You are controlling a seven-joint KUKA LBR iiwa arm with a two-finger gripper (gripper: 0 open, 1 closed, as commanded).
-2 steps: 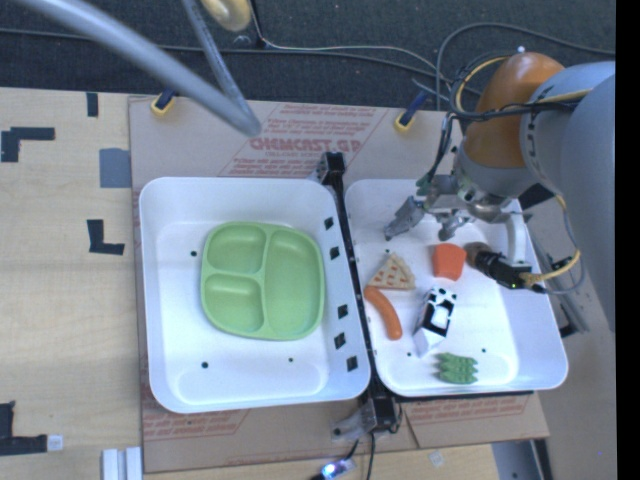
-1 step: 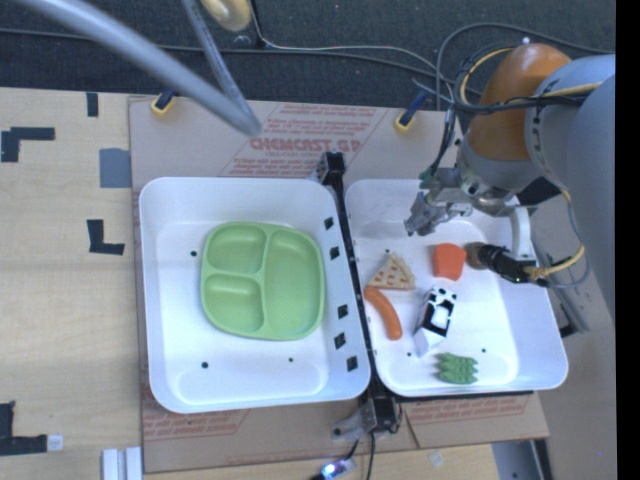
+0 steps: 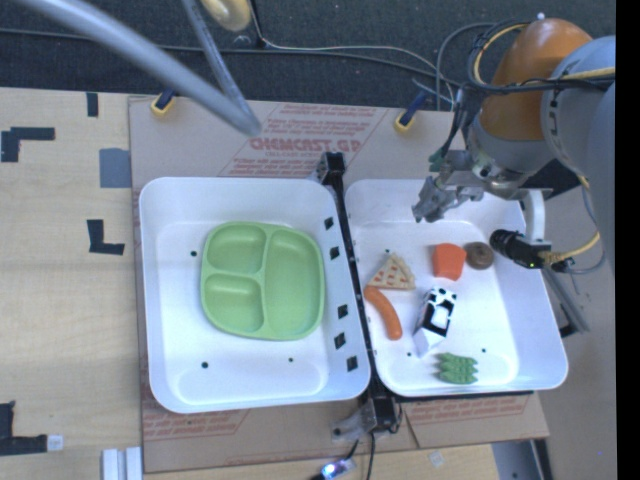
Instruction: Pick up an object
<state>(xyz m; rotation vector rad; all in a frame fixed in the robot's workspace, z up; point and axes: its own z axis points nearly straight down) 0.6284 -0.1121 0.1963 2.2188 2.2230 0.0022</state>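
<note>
Since the gripper hangs over the right bin's back edge, fingers' state impossible to tell, best to drop straight onto the orange block nearby, steering clear of the brown piece touching it.

Bins: smooth white plastic, slight sheen.
Divided plate: matt pale-green plastic.
Sheet beneath bins: brown cardboard, red print.
Bench: light wood grain.
Arm: smooth grey shell, glossy orange band.

L bin: green tray. R bin: orange block, hotdog, green toy; gripper above.
</note>
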